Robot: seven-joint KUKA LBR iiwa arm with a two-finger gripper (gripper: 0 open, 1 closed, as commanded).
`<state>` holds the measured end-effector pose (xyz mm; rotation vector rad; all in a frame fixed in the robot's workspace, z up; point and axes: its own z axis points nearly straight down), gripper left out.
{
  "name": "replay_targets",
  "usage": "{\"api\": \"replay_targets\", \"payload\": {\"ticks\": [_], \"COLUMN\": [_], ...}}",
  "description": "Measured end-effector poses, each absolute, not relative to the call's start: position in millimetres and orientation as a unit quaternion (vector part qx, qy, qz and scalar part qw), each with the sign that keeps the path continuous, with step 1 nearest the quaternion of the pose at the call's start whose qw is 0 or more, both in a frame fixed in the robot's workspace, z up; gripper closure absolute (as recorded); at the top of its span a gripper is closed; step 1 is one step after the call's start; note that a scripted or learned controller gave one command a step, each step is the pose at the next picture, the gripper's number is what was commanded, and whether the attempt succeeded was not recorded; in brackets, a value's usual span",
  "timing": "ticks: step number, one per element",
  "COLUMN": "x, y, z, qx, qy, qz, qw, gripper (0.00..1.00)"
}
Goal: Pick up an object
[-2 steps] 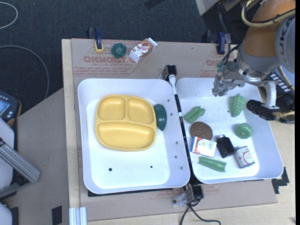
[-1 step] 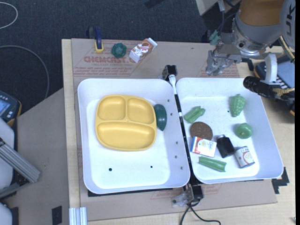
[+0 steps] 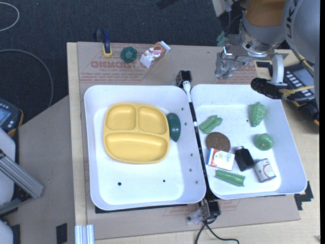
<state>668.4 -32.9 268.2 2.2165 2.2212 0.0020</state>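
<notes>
Camera view has the end effector (image 3: 228,67) hovering above the desk just behind the right bin (image 3: 292,151), gripping nothing; its opening I cannot tell. Judged pre-approach: next descend onto an object, perhaps the green pepper (image 3: 209,123).

The grey arm (image 3: 299,19) enters from the far right, its orange band (image 3: 264,6) above the wrist. The gripper (image 3: 227,71) hangs pointing down at the far right, nothing visible between its fingers.
</notes>
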Motion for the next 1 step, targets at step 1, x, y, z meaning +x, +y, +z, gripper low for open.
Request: {"api": "replay_targets", "payload": {"ticks": [1], "x": [667.3], "y": [54.6], "z": [344.7], "qx": [0.704], "qy": [0.71], "qz": [0.0041], "qw": [0.003], "gripper": [1.0]}}
